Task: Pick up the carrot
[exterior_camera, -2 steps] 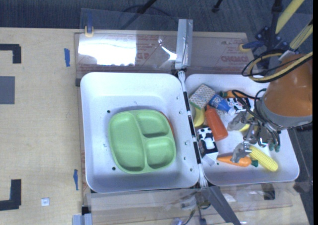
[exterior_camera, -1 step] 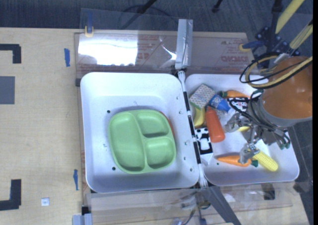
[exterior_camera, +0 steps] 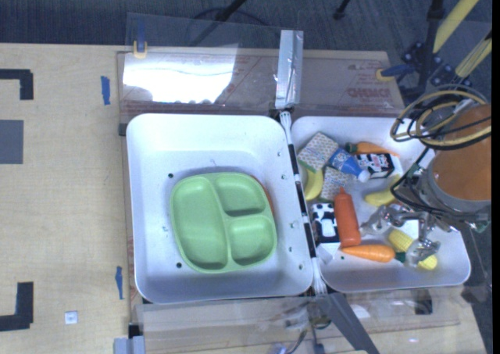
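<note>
The carrot (exterior_camera: 367, 252) lies flat near the front of the right bin (exterior_camera: 461, 270). It is orange, and its thin end points to the right. The pincer (exterior_camera: 406, 227) hangs low over the same bin, just to the right of the carrot and a bit behind it. The carrot is not between its fingers. The metal parts of the pincer are tangled with the toys under them, so I cannot tell if it is apart or together.

A second orange thing (exterior_camera: 347, 218) stands just behind the carrot, long and lying front to back. It may be another carrot, but that is hard to make out. Yellow bits (exterior_camera: 400, 240) sit partly under the pincer and are partly hidden. A black and white toy (exterior_camera: 326, 222) rests at the left wall of that bin.

The left bin (exterior_camera: 148, 188) holds a green tray (exterior_camera: 225, 221) with three parts. Both bins sit on the tabletop (exterior_camera: 62, 212).
</note>
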{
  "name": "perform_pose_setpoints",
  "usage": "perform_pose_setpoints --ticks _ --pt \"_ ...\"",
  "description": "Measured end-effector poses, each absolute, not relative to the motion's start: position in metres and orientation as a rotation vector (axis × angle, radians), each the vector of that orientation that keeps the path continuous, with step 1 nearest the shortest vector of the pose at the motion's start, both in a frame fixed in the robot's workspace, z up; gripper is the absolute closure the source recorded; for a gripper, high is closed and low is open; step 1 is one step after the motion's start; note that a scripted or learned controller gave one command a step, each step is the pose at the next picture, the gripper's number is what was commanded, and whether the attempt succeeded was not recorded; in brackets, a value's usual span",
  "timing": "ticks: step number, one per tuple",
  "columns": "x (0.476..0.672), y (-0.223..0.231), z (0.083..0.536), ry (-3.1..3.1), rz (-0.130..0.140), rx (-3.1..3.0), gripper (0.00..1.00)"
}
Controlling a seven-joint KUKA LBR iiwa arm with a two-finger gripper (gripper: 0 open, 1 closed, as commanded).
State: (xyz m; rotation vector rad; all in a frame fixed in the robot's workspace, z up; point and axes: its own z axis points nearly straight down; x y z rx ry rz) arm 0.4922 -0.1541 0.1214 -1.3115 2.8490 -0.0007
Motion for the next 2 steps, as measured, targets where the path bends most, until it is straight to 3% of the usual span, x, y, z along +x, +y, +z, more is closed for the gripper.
perform_pose_setpoints --ticks 1,2 --pt "0.4965 -0.1198 0.2200 2.109 0.002 -2.323 0.00" --pt "0.4964 -0.1200 0.2201 2.109 0.002 -2.323 0.00"
